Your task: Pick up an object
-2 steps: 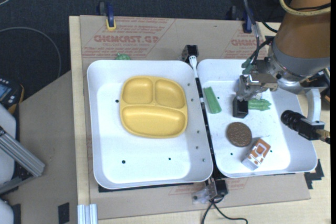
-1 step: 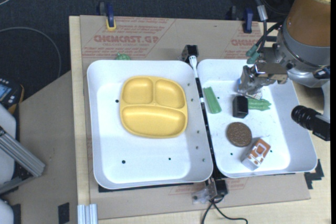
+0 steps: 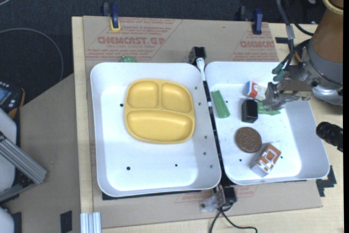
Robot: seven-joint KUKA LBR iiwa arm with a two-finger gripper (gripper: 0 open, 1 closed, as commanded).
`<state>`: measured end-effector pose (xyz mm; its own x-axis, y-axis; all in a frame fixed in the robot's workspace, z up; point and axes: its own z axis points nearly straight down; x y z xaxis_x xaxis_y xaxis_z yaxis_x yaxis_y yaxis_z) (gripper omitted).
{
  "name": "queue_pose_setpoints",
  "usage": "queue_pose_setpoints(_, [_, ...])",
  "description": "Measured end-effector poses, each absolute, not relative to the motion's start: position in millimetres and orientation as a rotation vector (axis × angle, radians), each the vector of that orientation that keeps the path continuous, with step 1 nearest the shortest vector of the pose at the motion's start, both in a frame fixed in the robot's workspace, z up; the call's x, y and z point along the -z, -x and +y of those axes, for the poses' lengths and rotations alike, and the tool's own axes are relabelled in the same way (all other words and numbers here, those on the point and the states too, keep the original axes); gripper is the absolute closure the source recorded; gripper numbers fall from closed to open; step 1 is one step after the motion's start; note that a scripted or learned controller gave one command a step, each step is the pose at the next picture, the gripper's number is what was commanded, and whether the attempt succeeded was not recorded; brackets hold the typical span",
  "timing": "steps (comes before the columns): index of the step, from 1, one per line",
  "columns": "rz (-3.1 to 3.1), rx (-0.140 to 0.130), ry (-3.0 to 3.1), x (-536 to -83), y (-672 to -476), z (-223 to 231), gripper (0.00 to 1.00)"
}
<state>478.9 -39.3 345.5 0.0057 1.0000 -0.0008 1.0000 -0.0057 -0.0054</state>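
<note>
My gripper (image 3: 271, 101) hangs low over the right bin (image 3: 305, 133), near its upper middle, right above a small green piece (image 3: 271, 111) that pokes out beneath it. Just to its left lie a small red, white and blue item (image 3: 252, 88) and a black block (image 3: 250, 111). A green bar (image 3: 221, 103) lies near the bin's left wall. Lower down rest a brown round disc (image 3: 248, 139) and an orange and white box (image 3: 266, 159). A yellow divided plate (image 3: 160, 110) sits in the left bin (image 3: 109, 133).
The arm's grey body and orange band (image 3: 330, 35) reach in from the right, with cables above. Blue clamps (image 3: 114, 12) hold the cardboard sheet at the back. A black hinge strip (image 3: 210, 112) runs between the bins.
</note>
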Motion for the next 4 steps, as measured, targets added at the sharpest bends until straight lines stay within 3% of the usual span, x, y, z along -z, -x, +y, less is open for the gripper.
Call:
queue_pose_setpoints(1, [-2.226,0.003,2.221,-342,-506.6,-17,1.0])
queue_pose_setpoints(2, [-2.227,0.006,2.224,-354,-506.3,-17,1.0])
queue_pose_setpoints(3, [-2.214,-0.003,2.227,-353,-477.9,-66,1.0])
queue_pose_setpoints(4, [-2.219,-0.013,2.207,-231,-476.9,6,1.0])
